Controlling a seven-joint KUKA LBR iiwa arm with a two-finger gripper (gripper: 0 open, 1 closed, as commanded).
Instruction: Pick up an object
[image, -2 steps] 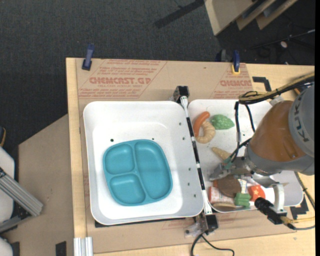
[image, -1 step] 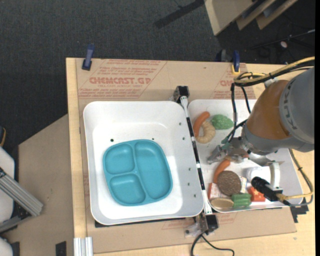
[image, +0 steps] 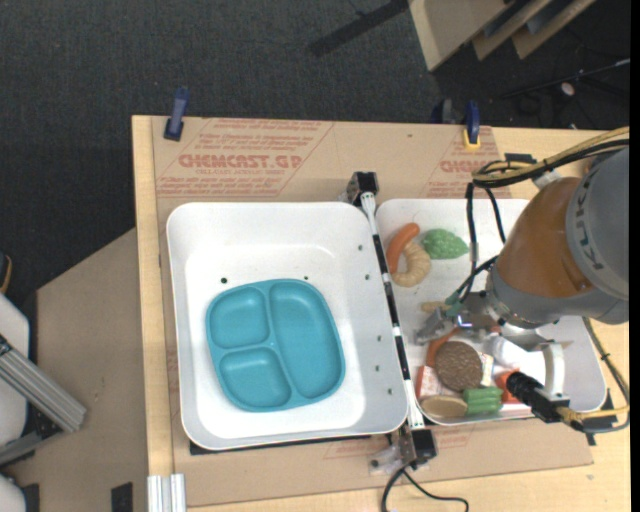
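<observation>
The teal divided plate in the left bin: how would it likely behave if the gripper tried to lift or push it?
The teal plate looks like rigid moulded plastic, so probably stiff and light. It lies flat on the left bin, so a two-finger gripper may struggle to catch its low rim. Pushed, it would likely slide, not tip or roll.

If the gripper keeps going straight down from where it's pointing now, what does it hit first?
Most likely the brown round patty in the right bin, which lies just beside and below the gripper. Depth is hard to judge from above, so it could land on the bin floor next to it.
</observation>
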